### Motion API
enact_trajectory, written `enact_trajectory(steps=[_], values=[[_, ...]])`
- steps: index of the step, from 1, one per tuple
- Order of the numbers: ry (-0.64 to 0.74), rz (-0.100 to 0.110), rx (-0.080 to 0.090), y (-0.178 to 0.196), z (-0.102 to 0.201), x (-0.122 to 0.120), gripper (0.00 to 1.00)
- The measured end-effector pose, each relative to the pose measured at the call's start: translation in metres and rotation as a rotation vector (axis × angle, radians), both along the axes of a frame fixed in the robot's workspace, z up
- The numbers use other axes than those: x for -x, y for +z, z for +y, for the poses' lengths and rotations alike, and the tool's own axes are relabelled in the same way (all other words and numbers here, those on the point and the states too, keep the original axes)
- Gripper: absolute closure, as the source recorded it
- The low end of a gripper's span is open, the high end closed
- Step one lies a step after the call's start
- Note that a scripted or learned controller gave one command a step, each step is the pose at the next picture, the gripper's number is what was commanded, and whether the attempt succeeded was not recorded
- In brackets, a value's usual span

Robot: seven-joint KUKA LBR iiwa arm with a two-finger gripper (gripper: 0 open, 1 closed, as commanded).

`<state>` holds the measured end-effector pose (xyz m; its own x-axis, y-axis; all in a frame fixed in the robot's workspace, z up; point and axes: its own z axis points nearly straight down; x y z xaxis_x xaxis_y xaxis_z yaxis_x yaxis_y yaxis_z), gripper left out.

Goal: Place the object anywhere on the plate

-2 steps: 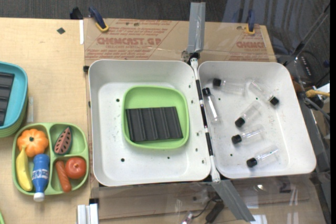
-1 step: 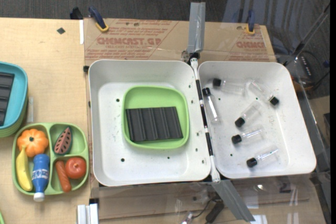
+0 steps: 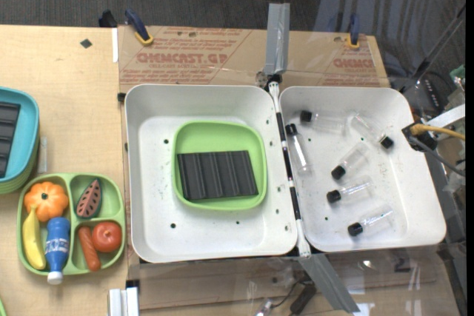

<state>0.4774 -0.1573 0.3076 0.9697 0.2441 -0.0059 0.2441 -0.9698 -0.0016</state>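
- Gripper: whether it is spread or pressed together cannot be told.
- Camera view: six clear vials (image 3: 348, 191) with black caps lie scattered in the right bin (image 3: 418, 196), none on the green plate (image 3: 218, 132) in the left bin (image 3: 148, 159).
- A dark ribbed slab (image 3: 218, 175) covers most of the plate.
- Risk: the round, slick vials may roll or slip from a pinch. One lies against the bin's dividing wall, which leaves little room for a grasp.
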Motion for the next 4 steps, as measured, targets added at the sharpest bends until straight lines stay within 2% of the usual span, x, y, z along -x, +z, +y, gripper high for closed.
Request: enact_trajectory(steps=[1, 2, 3, 4], values=[[-0.043, -0.001, 0.001, 0.120, -0.036, -0.055, 0.00], [-0.041, 0.000, 0.001, 0.132, -0.059, -0.101, 0.00], [-0.045, 0.000, 0.000, -0.017, -0.036, -0.071, 0.00], [0.075, -0.001, 0.000, 0.114, -0.064, -0.085, 0.00]])
